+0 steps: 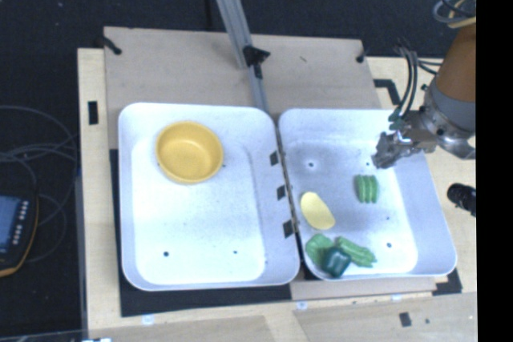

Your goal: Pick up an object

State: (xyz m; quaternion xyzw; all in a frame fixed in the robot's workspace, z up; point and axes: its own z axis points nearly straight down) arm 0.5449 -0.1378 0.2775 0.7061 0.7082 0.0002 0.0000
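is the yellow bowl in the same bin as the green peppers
No, the yellow bowl sits in the left bin; the green peppers lie in the right bin.

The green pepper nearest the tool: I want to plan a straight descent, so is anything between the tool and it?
Nothing visible stands between them. The tool is above the right bin, and the small green pepper lies apart on bare bin floor just below-left of it. The yellow piece and the green pile lie farther off.
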